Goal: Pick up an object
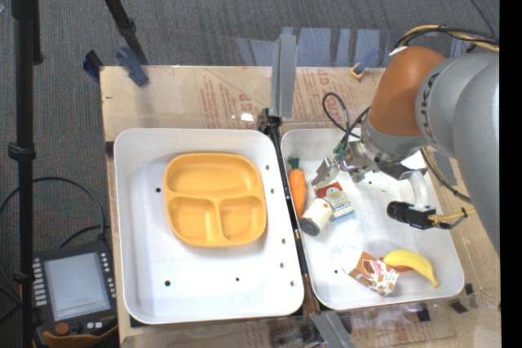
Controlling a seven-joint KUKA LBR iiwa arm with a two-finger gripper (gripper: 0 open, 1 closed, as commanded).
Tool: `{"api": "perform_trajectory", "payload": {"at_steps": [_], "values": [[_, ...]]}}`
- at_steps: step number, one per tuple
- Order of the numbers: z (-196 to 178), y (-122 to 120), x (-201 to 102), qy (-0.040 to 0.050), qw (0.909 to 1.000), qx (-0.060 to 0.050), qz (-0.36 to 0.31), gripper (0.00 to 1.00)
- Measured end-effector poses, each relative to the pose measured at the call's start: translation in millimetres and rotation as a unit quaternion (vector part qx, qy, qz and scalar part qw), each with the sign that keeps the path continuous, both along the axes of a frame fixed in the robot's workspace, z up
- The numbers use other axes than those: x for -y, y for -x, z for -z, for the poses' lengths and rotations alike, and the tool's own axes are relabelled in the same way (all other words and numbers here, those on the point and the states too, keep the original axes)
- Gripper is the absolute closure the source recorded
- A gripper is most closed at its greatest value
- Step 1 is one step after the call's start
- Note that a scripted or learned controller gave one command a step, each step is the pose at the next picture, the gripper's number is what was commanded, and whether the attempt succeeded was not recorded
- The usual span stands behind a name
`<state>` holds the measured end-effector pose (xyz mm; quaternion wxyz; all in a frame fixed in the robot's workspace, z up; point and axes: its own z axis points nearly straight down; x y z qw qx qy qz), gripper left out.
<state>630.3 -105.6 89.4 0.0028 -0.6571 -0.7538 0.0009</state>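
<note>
A grey carpeted floor surrounds a cardboard-topped bench [204,94] carrying two shallow white bins side by side, with a black tripod leg and a small control screen standing off the bench's left edge. The left white bin [143,273] holds a yellow three-compartment plastic plate [216,198] toward its far half. The right white bin [440,289] carries the pickable clutter: an orange plastic carrot [298,189] lying along the bin's left wall, a small white cylindrical cup [315,217] tipped on its side just beside it, a small white-and-red carton [337,200] touching the cup, a yellow plastic banana [411,265] near the bin's near right corner, and a crumpled brown-and-white wrapper [373,272] just beside the banana.

The grey arm with its orange band reaches in from the right, its pincer [333,168] low over the far left part of the right bin, above the carton and close to the carrot's top. Whether the pincer's tips are apart or together cannot be told from here, and nothing is seen held.

The arm appears to be lining up a grasp. A clean pick likely calls for straddling one item only, since carrot, cup and carton crowd together; squaring to the carton's narrow sides and descending straight should avoid nudging the neighbours.
</note>
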Motion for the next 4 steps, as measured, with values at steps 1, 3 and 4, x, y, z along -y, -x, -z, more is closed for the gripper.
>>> {"api": "perform_trajectory", "payload": {"at_steps": [1, 3, 4], "values": [[5.8, 30.4, -16.3, -0.0001, 0.9997, -0.001, -0.023, 0.0], [0.3, 40.0, -7.2, -0.0016, 0.9978, -0.003, -0.066, 1.0], [-93.7, -3.3, -40.7, 0.0011, 1.0, -0.001, 0.0, 1.0]]}}
